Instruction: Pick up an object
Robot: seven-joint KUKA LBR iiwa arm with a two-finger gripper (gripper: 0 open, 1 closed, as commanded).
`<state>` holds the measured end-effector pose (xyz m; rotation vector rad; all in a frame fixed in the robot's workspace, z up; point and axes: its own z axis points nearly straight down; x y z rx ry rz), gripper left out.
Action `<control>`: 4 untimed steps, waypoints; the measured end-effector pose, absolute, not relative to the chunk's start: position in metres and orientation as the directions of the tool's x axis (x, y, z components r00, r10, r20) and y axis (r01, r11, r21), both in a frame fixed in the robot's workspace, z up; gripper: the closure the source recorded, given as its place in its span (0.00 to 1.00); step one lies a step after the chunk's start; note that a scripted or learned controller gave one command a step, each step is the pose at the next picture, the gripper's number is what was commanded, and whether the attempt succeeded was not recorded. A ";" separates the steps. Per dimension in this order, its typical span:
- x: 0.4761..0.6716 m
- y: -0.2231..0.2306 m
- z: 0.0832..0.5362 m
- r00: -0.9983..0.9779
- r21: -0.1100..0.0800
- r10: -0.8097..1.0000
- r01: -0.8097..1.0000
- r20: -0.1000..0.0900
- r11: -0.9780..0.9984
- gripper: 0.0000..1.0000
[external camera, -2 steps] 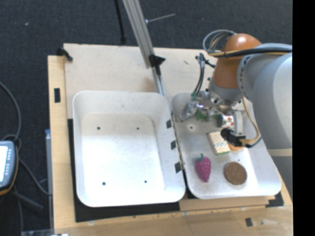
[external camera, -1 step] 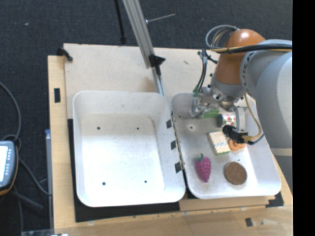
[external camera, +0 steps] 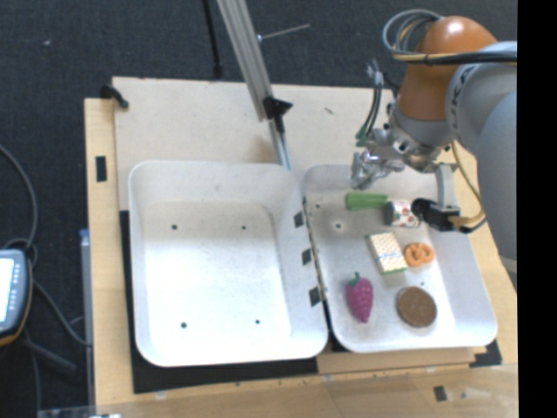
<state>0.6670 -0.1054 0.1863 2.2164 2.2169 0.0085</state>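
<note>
The right bin (external camera: 470,268) holds small toys, and the gripper (external camera: 364,174) hangs at its far edge, just above the green stick (external camera: 365,201); I cannot tell how the gripper is set. The stick looks light, hard and a bit slippery, so grab its middle across the thin sides.

A green cylinder (external camera: 366,201) is seen lying flat just below the jaws, a small patterned cup (external camera: 401,213) touching its end.

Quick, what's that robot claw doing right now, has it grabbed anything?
Gripper: above the green stick in the right bin; open or closed cannot be told.
</note>
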 end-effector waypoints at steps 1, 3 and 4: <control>0.669 -0.107 0.241 -0.002 0.008 1.000 1.000 -0.001 0.002 1.00; 0.651 -0.069 0.271 -0.004 -0.001 1.000 1.000 -0.001 0.004 1.00; 0.620 -0.019 0.266 -0.005 -0.001 1.000 1.000 0.000 0.005 1.00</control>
